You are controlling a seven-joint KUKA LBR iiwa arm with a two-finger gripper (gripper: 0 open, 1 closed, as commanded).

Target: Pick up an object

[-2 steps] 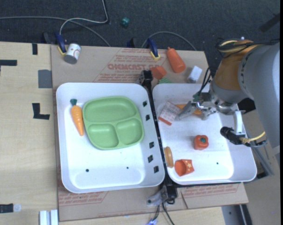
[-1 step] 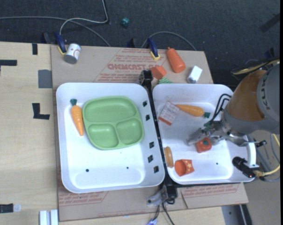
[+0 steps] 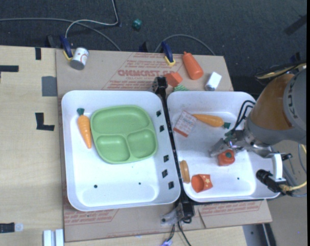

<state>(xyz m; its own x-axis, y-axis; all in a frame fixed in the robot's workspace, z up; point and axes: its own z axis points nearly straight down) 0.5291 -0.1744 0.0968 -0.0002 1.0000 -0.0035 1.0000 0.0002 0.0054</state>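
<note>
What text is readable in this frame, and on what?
"CHEMCAST": red print on the cardboard sheet behind the bins.
Smaller red print under it: too blurred to read.
Red-and-white packet in the right bin: print too small to read.

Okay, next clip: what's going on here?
The arm has its gripper down in the right bin, right at a small red-orange toy; whether it has hold of it can't be told. A carrot, a packet, an orange cup and another small piece lie around it. The left bin holds a green tray and a second carrot.
</note>
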